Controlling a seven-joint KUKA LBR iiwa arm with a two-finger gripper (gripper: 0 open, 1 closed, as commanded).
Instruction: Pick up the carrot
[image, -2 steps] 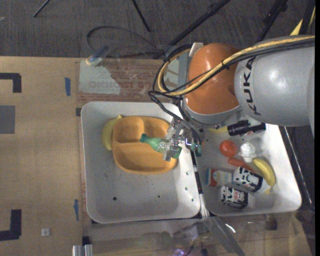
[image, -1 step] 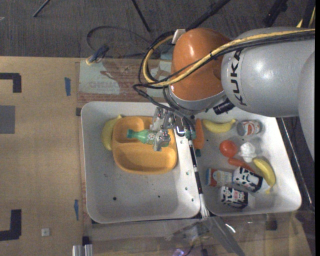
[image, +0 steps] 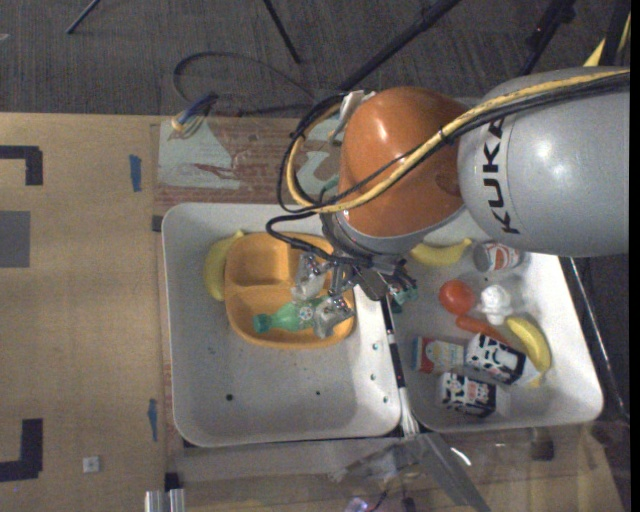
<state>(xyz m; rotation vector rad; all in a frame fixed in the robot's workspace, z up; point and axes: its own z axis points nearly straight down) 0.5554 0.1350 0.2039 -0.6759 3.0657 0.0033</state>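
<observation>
While the tool (image: 318, 292) overhangs the tray (image: 250, 290), the carrot (image: 478, 324) lies apart.

My arm (image: 560, 160) is big, round and shiny grey, with black letters that say KUKA. It has a smooth orange band (image: 400, 170) like a ball. Black and yellow cables (image: 300, 170) loop around it. The gripper (image: 325, 290) is small, grey metal.

A single fixed camera looks down at a slant on two shallow white plastic bins (image: 190, 400) side by side. The grey KUKA arm with its orange band (image: 400, 170) enters from three o'clock, close beneath the lens.
</observation>
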